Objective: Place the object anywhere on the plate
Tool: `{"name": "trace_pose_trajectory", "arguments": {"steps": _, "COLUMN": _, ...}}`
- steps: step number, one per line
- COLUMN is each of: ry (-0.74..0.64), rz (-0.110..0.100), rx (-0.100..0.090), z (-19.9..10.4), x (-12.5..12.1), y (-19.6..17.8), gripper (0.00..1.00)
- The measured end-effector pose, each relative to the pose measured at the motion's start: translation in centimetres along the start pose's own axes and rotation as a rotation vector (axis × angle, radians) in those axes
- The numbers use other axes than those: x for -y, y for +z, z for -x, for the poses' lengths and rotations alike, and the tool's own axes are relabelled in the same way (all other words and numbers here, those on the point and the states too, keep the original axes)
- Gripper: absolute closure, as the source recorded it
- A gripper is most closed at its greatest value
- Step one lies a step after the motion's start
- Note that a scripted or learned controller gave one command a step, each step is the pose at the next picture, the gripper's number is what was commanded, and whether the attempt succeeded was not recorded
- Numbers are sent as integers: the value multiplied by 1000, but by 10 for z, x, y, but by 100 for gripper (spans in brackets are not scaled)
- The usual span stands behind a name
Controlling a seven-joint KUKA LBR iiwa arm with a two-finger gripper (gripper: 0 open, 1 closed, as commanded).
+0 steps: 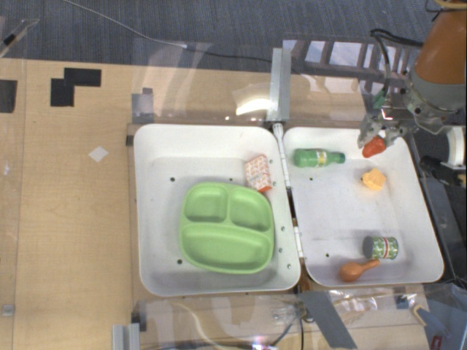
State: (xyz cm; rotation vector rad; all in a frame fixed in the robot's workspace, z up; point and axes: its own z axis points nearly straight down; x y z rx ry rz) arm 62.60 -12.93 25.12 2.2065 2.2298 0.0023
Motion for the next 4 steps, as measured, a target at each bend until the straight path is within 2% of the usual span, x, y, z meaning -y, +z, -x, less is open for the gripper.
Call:
{"name": "trace_pose_trajectory", "arguments": {"steps": 1, "ry": 5, "rz": -2, "rx": -2, "z": -60, "x": 38, "y": 42, "gripper": 100}}
{"name": "trace_pose_trajectory", "arguments": {"steps": 2, "ry": 6, "rz": -3, "rx": -3, "z": -158, "x": 82, "y": 67, "gripper": 100}}
{"name": "trace_pose_trajectory", "arguments": {"steps": 3, "ry": 5, "rz": -2, "rx": -4, "z": -231, "x": 90, "y": 66, "gripper": 100}}
{"name": "trace_pose_trajectory", "arguments": {"steps": 4, "ry": 7, "rz": -2, "rx": -3, "z": -231, "x": 90, "y": 66, "gripper": 0}}
